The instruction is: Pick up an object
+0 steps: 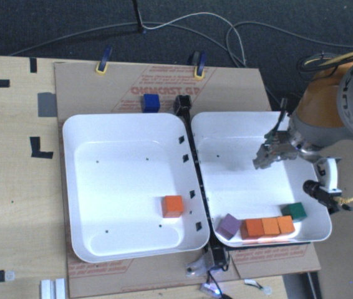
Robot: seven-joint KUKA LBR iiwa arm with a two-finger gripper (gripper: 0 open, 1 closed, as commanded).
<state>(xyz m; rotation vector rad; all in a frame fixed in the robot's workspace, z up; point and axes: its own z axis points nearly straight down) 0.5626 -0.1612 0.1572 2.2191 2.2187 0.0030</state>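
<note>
An orange cube (173, 205) lies in the left bin (89, 129), toward its lower right. Along the front wall of the right bin (226, 120) sit a purple block (228, 226), a long orange block (267, 227) and a green block (295, 212). My gripper (265, 159) hangs over the right part of the right bin, above the bare floor and well behind the row of blocks. Nothing shows between its tips.
A blue cube (151, 102) rests on the cardboard behind the left bin. Black clips (182, 104) run along the seam between the bins. Two clamps (103, 61) hold the cardboard's far edge, and cables trail behind.
</note>
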